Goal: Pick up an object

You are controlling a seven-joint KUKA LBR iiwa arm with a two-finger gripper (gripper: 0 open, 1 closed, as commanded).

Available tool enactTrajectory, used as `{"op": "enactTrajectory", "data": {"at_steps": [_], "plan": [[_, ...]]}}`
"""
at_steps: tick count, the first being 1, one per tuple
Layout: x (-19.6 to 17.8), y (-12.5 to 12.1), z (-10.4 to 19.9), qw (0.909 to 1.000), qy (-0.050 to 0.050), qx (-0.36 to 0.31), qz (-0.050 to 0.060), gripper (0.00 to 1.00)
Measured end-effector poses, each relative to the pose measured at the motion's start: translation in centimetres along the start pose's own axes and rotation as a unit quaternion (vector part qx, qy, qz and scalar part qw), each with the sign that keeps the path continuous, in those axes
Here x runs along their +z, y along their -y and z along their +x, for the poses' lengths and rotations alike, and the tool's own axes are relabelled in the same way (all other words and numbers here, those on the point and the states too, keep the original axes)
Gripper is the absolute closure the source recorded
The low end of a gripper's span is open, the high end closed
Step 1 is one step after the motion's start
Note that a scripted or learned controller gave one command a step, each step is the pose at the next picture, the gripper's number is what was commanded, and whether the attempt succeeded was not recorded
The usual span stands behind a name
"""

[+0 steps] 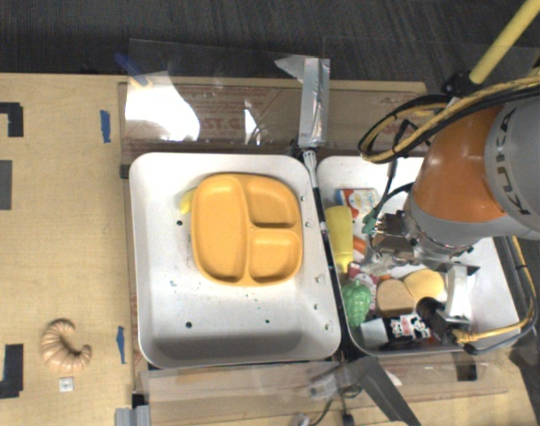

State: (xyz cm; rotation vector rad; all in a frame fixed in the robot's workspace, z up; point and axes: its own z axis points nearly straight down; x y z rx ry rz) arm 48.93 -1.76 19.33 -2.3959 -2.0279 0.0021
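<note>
The arm [482, 171] reaches in from the right and hangs low over the right bin [500, 278], which makes sense, since that bin holds the loose clutter a pick could draw from; the left bin [163, 264] carries a single orange tray [247, 229], wide, flat and divided, a poor shape for two fingers, so I judge it is not the target. The wrist and orange band block the middle of the right bin, and the jaws [403, 254] sit somewhere beneath, at the inner edge of the pile; I cannot tell whether they are spread or pressed together, nor whether anything lies between them.

The candidates crowd against the wall shared with the left bin: a yellow bottle [340, 233] lies lengthwise along that wall; a green piece [356, 304] sits just below it; a tan block [395, 295] and a yellow lump [425, 282] touch each other near the wrist; a dark bottle [407, 328] lies along the near rim. They are packed close, so I judge a descent here risks nudging neighbours or closing on two things at once.

Out on the worktop [57, 238], well apart from both bins, rests a curled tan toy [66, 344]; it looks out of the pick's way. Cables [403, 122] loop above the wrist.
</note>
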Motion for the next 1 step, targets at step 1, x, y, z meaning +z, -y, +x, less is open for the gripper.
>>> {"op": "enactTrajectory", "data": {"at_steps": [1], "plan": [[-6.37, -0.59, -3.04, 0.988, 0.0, 0.155, -0.002, 1.0]]}}
